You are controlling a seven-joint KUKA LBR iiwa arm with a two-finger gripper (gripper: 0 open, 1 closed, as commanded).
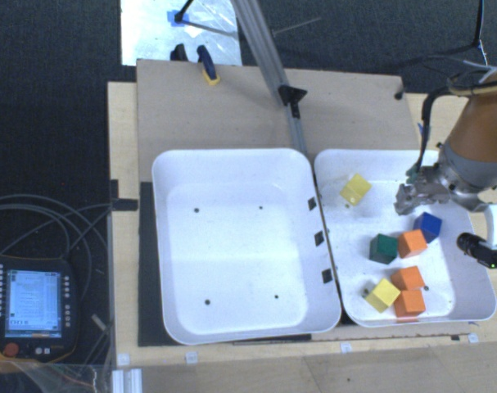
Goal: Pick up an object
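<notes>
The right bin [371, 166] holds several small blocks. A yellow block [354, 189] lies near its far left corner. A blue block [429, 225], an orange block [413, 242] and a green block [383, 248] cluster mid-bin. Two more orange blocks [408, 278] [409, 303] and a second yellow block [383, 294] sit near the front wall. My gripper [412, 196] hangs low over the bin's far right part, just above and left of the blue block, with bare bin floor under its tip. Nothing shows in its grasp.
The left bin [232, 244] stands beside the right one, sharing a hinged middle wall. A slanted grey pole [264, 47] crosses the bench at the back. A teach pendant [31, 305] with cables lies on the floor at left.
</notes>
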